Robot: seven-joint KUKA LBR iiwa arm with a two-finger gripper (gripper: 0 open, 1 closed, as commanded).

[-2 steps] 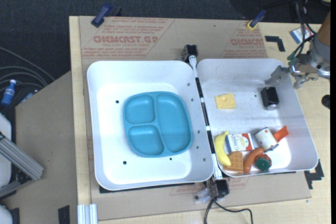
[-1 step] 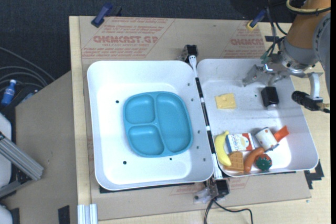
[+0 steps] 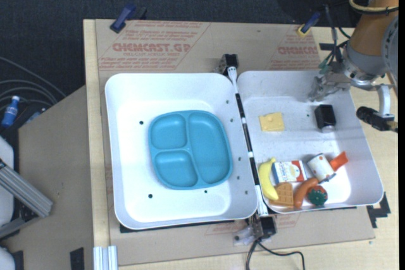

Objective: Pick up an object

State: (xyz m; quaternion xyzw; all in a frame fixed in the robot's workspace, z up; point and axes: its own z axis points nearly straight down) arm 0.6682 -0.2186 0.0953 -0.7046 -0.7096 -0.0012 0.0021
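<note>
- One blue divided plate (image 3: 189,148) lies in the left bin (image 3: 120,136).
- The right bin (image 3: 364,155) holds one yellow block (image 3: 272,122), one black block (image 3: 324,117), and a near-edge cluster: one banana (image 3: 267,181), one carton (image 3: 290,171), one cracker (image 3: 285,194), one carrot (image 3: 309,188), one small bottle (image 3: 321,165).
- The gripper (image 3: 329,82) hovers at the far right; I cannot tell its jaws' spread. The black block sits just nearer, long axis running far-to-near.
</note>
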